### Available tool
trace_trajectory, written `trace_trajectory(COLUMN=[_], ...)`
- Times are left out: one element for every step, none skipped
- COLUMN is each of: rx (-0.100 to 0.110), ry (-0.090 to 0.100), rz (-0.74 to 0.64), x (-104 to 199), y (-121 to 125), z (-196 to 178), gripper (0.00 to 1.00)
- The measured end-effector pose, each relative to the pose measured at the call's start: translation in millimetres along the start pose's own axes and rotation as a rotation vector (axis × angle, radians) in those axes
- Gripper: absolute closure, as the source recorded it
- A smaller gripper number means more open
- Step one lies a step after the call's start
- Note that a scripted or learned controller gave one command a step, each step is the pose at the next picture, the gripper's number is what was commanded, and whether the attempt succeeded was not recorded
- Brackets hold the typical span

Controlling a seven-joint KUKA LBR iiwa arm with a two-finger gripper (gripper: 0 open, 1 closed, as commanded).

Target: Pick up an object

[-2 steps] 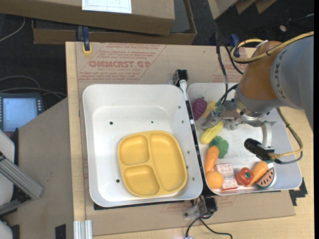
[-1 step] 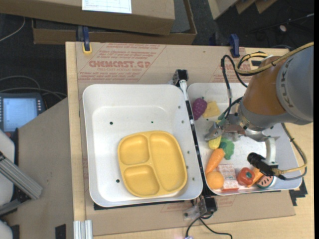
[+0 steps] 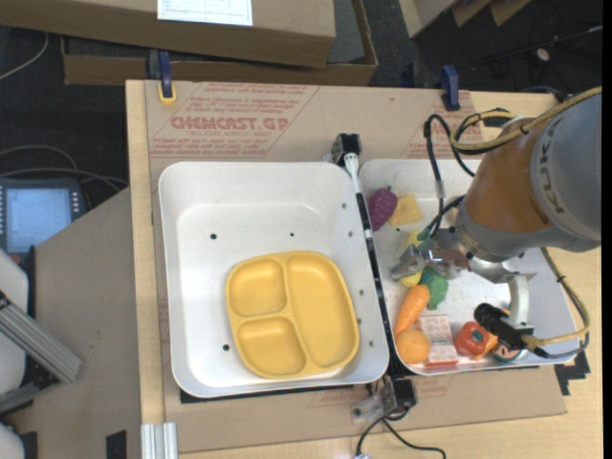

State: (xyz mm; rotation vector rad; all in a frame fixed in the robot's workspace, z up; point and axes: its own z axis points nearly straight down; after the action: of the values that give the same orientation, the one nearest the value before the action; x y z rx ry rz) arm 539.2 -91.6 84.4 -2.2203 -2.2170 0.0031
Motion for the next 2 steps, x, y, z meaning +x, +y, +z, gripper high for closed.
trace_trajectory(rx=[0.001,-0.008], ry=[0.000,-0.003], rz=[0.000,-0.004], x=[-9,-4], y=[-22,20], z=[0,0], gripper=[0.00,0.00])
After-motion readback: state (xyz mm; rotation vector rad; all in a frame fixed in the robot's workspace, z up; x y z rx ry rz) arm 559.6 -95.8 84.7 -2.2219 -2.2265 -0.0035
